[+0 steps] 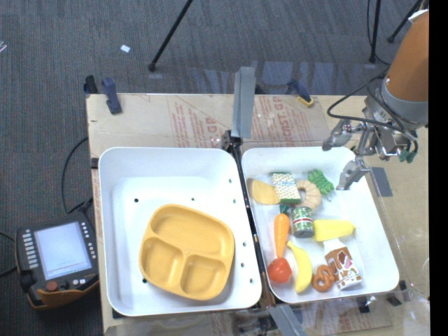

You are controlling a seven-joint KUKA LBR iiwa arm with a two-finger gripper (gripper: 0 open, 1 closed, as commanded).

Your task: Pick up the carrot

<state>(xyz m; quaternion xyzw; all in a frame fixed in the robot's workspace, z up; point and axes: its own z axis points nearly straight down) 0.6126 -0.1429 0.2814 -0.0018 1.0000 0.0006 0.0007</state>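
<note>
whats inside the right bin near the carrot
In the right bin, the carrot lies with a tomato at its lower end, a banana alongside and a small can to its right. Nothing covers it.

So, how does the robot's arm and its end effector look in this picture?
The arm has a broad orange band above a grey wrist ring. Below it, the end effector is a cluttered metallic grey assembly with pale, slim fingers. A thin black cable loops beside the wrist.
</note>
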